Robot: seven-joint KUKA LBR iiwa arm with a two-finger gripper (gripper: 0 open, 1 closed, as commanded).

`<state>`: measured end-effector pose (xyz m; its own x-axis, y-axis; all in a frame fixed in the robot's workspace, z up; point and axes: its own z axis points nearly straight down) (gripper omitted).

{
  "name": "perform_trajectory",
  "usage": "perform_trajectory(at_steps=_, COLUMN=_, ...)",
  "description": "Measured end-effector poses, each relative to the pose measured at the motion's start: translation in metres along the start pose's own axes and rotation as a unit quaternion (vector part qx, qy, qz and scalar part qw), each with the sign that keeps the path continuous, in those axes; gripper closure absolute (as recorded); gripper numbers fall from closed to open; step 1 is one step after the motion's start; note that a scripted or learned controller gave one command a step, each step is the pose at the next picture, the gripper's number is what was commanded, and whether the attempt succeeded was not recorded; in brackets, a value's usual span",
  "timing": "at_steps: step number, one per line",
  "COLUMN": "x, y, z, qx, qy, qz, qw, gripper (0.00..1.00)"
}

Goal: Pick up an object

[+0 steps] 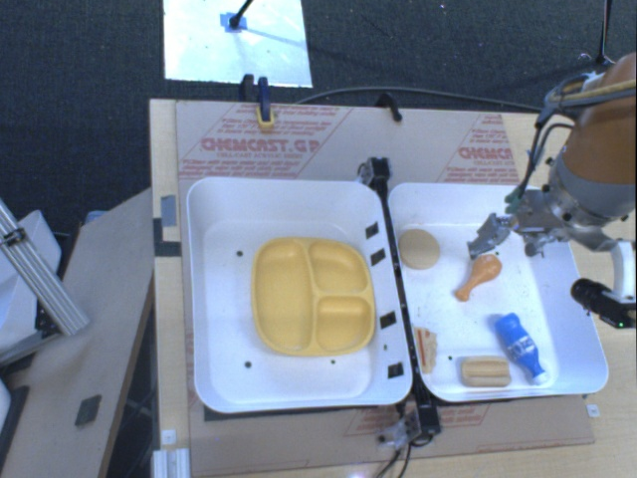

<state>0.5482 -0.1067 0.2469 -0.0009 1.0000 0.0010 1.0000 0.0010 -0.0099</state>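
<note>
The bench [119, 267] carries a brown board [299, 137] printed with red lettering, and on it two white bins side by side. The left bin [224, 217] is the landmark here; it holds a yellow tray [314, 295] with three compartments, lying flat near the bin's middle. The right bin [577, 366] touches the left bin along a shared edge with black clips.

The arm [597, 137], grey with an orange band, reaches in at the far side of the right bin, well apart from the left bin. Its gripper [491, 237] hangs low over the right bin, just above the drumstick [478, 277]. Whether the fingers stand wide or narrow cannot be told, and nothing is seen between them.

In the right bin, going down in size: a blue bottle [519, 345] with a white cap lies tilted in the corner farthest from the left bin, toward the front. A round tan cookie [419, 248] lies near the left bin. The orange drumstick lies slanted about mid-bin, right of the cookie. A tan bun [485, 371] lies at the front, just left of the bottle. A striped bacon strip [427, 349] lies just beside the left bin's edge, at the front.

A blue-and-yellow clamp [262, 103] grips the board's far edge, behind the left bin.
</note>
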Motion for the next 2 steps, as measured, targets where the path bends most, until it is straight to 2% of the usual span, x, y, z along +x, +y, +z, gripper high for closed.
perform_trajectory(at_steps=1, x=0.0, y=0.002, z=-0.006, qx=-0.005, qy=-0.001, qz=-0.001, qw=1.0, gripper=0.0)
perform_trajectory(at_steps=2, x=0.003, y=-0.003, z=0.038, qx=-0.005, qy=0.0, qz=0.0, qw=1.0, gripper=0.0)
